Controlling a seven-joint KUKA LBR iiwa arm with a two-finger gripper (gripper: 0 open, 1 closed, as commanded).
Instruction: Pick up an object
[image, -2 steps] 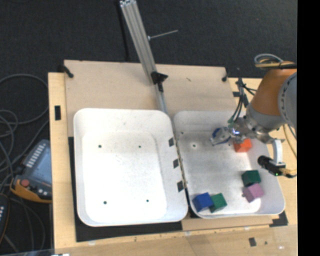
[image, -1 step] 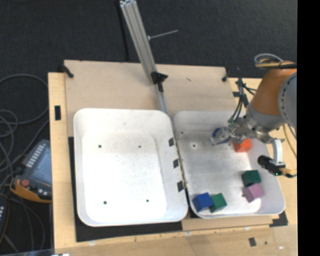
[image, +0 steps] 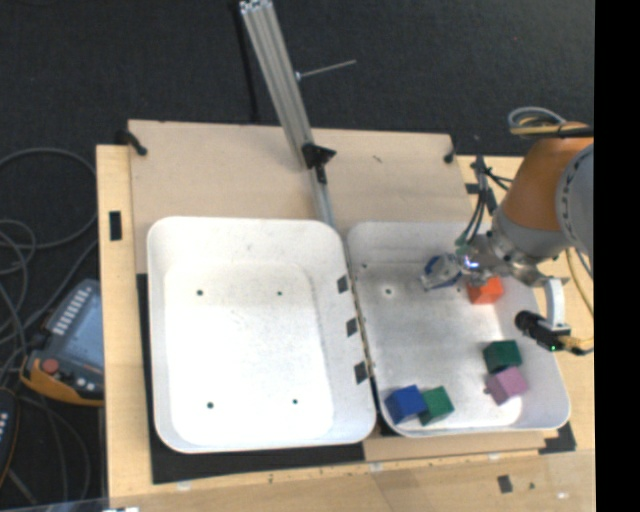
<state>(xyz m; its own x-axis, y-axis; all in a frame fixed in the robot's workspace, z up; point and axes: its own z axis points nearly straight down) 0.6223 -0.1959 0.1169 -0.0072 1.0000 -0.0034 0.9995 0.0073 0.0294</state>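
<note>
Grey arm (image: 540, 210) reaches into the right bin (image: 400, 260); gripper (image: 447, 272) beside an orange block (image: 486, 291), jaw state unclear. Blue (image: 404, 402), green (image: 437, 403) blocks near the front.

Robotics lab test cell. Plain plywood bench (image: 240, 170) on dark carpet, bearing two shallow white plastic bins (image: 250, 330). Slanted aluminium extrusion post (image: 285, 85) rises behind. Loose black cables (image: 40, 230) trail at left beside an orange-and-grey handheld teach pendant (image: 65, 345). Grey industrial arm with orange band (image: 540, 200) reaches in from the right.
</note>
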